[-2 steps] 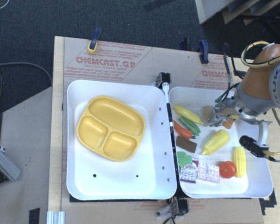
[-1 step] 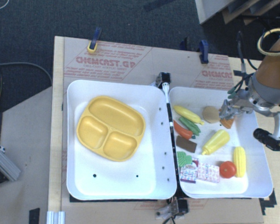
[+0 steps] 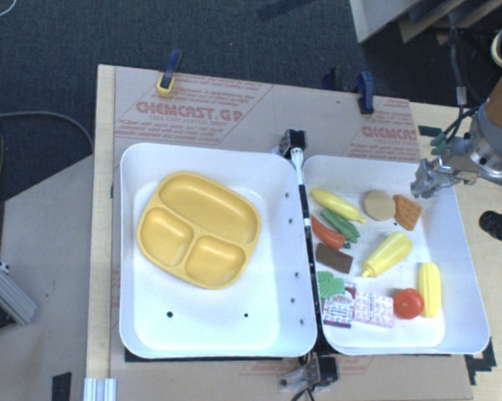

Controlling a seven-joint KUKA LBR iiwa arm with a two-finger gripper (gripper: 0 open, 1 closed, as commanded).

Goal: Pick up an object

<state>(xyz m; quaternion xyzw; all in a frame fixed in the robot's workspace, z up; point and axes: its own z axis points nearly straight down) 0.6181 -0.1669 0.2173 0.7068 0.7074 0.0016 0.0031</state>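
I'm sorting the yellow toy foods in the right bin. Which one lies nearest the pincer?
The yellow banana, left of the round tan cookie. The squeeze bottle and corn cob lie farther down from the pincer.

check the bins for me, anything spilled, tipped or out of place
Nothing stands out. The yellow divided tray lies flat in the left bin, turned at a slant to its walls. The toy foods, such as the tomato and corn cob, all lie inside the right bin.
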